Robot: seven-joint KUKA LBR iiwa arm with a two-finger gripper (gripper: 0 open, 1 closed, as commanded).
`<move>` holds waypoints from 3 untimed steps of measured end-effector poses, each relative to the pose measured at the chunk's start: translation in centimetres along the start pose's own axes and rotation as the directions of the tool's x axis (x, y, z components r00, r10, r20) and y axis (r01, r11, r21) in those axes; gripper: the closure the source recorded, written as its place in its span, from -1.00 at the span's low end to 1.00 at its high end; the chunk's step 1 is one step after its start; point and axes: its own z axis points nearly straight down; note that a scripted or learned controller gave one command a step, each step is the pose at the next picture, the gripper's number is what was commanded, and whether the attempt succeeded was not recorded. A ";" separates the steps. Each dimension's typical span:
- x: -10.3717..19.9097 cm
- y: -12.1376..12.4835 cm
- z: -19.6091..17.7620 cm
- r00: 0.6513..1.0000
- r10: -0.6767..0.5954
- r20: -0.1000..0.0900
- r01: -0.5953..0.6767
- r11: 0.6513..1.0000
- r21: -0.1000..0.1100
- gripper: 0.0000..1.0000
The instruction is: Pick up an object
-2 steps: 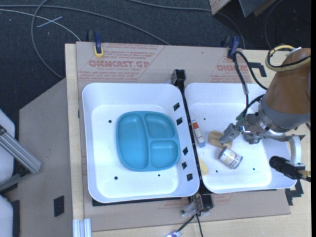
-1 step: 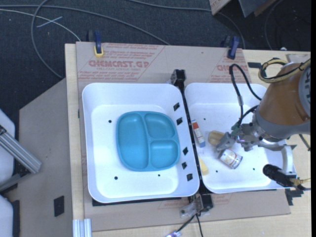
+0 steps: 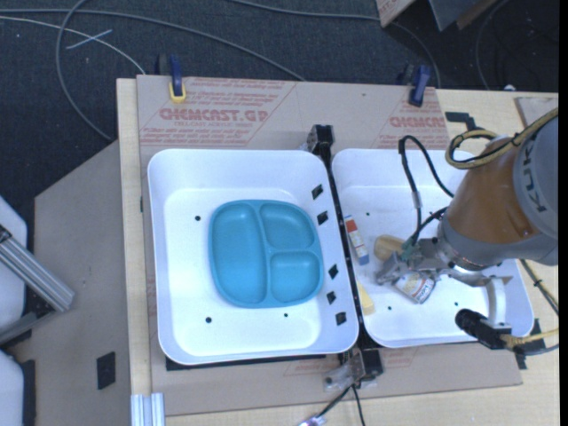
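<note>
Tool [image 3: 401, 269] mid right bin [image 3: 390, 327], among clutter [image 3: 359, 240]

Above the fingers [image 3: 406, 269], the arm [image 3: 497, 211] shows a broad orange band, then grey casing with dark lettering; black and yellow cables loop around it.

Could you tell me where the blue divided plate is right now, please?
The blue divided plate lies flat in the middle of the left bin, across the central divider from the right bin, where the end effector is.
</note>
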 end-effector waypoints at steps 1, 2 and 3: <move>0.0 0.2 -1.4 1.000 0.000 0.001 0.000 1.000 -0.008 1.00; 0.4 0.3 -5.8 1.000 -0.003 0.003 0.003 1.000 -0.009 1.00; 0.7 0.4 -12.2 1.000 -0.003 0.004 0.003 1.000 -0.012 1.00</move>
